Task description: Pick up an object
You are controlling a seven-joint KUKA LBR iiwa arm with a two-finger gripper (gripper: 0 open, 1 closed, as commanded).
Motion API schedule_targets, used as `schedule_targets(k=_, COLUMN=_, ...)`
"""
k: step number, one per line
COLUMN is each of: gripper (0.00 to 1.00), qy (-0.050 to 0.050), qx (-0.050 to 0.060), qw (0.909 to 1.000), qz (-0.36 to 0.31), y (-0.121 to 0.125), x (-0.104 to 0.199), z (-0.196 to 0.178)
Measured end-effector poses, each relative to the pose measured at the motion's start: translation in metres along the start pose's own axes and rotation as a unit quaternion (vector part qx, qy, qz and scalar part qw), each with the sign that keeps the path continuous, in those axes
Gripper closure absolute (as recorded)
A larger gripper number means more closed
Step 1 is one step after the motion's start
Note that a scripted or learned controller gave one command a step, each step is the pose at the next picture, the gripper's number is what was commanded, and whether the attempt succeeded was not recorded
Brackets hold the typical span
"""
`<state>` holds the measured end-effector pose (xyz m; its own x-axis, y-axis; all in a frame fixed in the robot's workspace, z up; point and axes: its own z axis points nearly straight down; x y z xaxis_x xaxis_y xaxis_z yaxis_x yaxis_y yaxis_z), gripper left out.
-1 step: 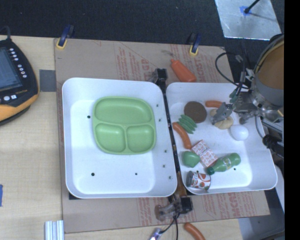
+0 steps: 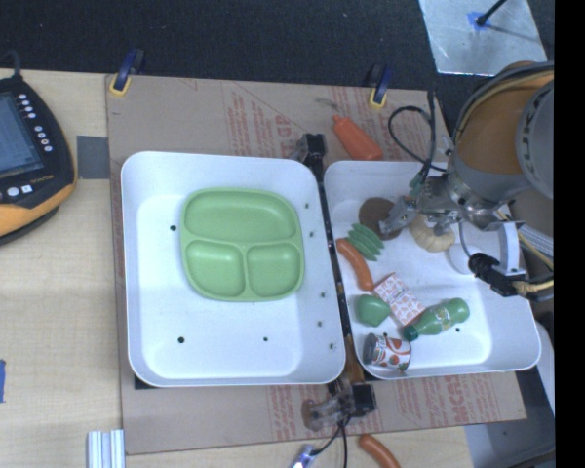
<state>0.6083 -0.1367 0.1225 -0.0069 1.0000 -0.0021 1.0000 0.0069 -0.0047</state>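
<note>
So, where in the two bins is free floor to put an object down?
Left bin: a bare strip runs around the green divided plate, widest below it. Right bin: crowded along its left side; free floor lies right of the green bottle, below the gripper.

Red printing runs along the brown cardboard sheet under the bins, in strips by its far, left and near edges, but the letters are too small and blurred to read. The small red-and-white packet in the right bin bears a printed pattern, likewise unreadable. The handheld pendant's screen at far left shows no legible text.
</note>
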Motion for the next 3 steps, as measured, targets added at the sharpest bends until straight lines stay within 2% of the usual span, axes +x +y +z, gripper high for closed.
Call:
schedule_targets(k=1, gripper=0.00, qy=0.000, qx=0.000, qw=1.0000, qz=0.000, y=0.048, x=0.031, z=0.031)
schedule_targets(k=2, gripper=1.00, qy=0.000, qx=-0.002, qw=1.0000, qz=-0.001, y=0.050, x=0.031, z=0.018)
schedule_targets(k=3, gripper=0.00, qy=0.000, qx=-0.002, qw=1.0000, qz=-0.001, y=0.050, x=0.031, z=0.018)
